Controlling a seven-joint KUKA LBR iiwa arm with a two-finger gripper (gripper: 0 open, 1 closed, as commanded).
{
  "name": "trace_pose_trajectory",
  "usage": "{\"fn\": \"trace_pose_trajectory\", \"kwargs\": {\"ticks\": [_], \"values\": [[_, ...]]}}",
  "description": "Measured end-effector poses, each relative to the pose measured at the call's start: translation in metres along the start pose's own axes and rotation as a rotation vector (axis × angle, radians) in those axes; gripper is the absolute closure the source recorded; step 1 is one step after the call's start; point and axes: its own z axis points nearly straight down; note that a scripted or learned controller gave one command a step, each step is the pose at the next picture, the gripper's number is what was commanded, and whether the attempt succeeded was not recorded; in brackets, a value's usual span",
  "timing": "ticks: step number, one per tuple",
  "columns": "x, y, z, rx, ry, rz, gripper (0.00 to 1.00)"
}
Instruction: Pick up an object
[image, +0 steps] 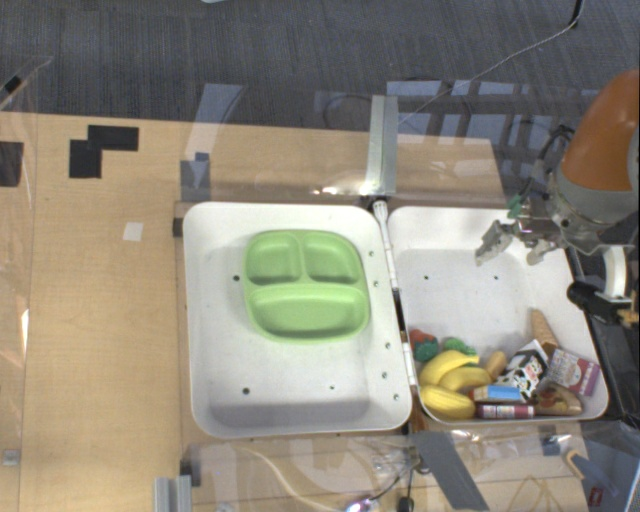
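- Your gripper hangs open and empty over the right bin.
- Bananas lie well below it, near the bin's front wall.

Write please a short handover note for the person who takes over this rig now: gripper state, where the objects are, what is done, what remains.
Gripper: open, holding nothing, above the bare upper part of the right bin.
Objects: bananas, small cartons and other toy food piled in that bin's lower corner. Green divided plate lies in the left bin.
Done: nothing picked yet.
Left: move down to the pile, grasp one object, lift it.
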Motion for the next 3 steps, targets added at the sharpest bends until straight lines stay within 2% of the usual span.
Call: {"fn": "trace_pose_trajectory", "kwargs": {"ticks": [1, 2, 3], "values": [[0.028, 0.027, -0.008, -0.001, 0.0, 0.107, 0.0], [0.046, -0.015, 0.104, -0.002, 0.0, 0.064, 0.0], [0.018, 0.043, 0.109, -0.01, -0.001, -0.016, 0.0]]}}
